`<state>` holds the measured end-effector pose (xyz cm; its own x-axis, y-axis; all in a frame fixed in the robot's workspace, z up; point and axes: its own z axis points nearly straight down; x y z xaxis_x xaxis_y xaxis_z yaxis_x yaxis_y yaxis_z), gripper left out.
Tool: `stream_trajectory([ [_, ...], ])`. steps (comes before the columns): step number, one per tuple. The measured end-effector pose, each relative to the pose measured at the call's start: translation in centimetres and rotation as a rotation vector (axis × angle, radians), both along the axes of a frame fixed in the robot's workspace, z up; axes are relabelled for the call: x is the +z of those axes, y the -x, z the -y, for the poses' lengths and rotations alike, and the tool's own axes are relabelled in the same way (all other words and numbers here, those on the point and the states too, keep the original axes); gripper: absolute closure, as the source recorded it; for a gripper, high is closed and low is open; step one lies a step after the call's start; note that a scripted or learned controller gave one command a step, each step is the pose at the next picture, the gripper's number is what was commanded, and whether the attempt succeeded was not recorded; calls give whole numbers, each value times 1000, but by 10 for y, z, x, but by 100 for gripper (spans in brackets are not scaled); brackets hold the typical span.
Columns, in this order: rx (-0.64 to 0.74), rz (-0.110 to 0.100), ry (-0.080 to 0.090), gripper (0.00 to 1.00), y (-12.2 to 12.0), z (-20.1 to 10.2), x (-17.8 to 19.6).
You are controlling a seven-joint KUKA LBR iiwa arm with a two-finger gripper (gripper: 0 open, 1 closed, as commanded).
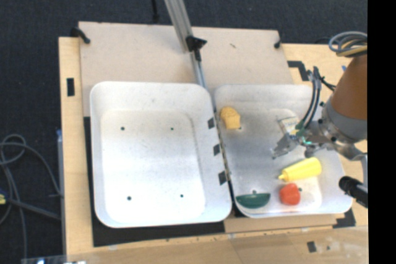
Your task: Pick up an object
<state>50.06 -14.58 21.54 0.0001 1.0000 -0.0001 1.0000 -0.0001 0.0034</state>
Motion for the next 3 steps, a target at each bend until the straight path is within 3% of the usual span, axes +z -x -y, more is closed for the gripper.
stream_trajectory([
  [2, -3, -8, 1, 0, -11, 2, -115],
  [3, -3, -4, -2, 0, -12, 2, -115],
])
